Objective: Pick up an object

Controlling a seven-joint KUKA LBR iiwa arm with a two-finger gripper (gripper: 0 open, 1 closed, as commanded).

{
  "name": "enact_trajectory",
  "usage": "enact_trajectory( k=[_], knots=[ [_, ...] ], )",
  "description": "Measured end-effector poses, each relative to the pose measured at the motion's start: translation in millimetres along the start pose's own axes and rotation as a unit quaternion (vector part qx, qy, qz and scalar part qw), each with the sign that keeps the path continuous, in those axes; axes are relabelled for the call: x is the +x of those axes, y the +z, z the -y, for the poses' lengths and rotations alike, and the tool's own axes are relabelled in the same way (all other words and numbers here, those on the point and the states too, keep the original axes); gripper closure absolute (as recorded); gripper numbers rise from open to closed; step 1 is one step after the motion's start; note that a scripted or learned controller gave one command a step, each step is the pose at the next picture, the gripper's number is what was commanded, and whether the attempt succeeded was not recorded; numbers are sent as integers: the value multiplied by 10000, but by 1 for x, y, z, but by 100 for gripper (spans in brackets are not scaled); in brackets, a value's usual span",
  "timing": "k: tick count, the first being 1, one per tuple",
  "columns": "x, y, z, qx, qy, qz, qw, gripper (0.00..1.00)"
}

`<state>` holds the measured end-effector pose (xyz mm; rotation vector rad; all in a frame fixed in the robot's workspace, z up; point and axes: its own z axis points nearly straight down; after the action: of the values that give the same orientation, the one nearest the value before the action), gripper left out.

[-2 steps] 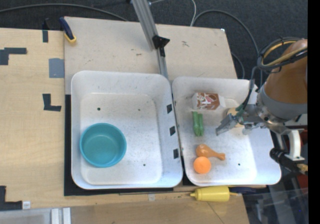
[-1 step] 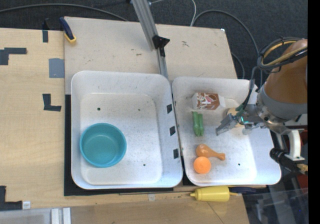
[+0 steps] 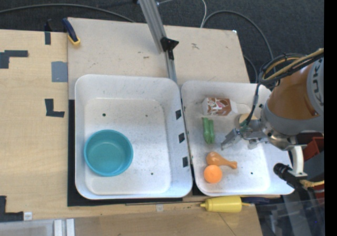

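In the right bin [image 3: 263,182] lie a brown-and-white packet [image 3: 218,106], a green pod-shaped object [image 3: 208,129], a tan drumstick-shaped object [image 3: 221,160] and an orange ball [image 3: 212,174]. My gripper [image 3: 241,139] hangs over the middle of this bin, right of the green object and above the drumstick. Its fingers [image 3: 230,138] are spread apart with nothing between them. A pale yellowish object [image 3: 244,119] peeks out behind the wrist, mostly hidden.
The left bin [image 3: 84,92] holds a teal bowl [image 3: 108,152]. A yellow bottle [image 3: 224,204] lies on the bench just in front of the right bin. A metal pole [image 3: 152,13] slants across the back of the bench.
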<state>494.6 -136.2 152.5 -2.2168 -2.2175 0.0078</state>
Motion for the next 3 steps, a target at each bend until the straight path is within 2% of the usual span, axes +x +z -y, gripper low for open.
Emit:
enact_trajectory(
  k=[1, 2, 3],
  knots=[
    [-5, 62, -1, -11, 0, 3, 10000, 0],
    [-4, 63, -1, -36, -3, 5, 10000, 0],
    [-4, 53, -1, -34, -6, -1, 10000, 100]
  ],
)
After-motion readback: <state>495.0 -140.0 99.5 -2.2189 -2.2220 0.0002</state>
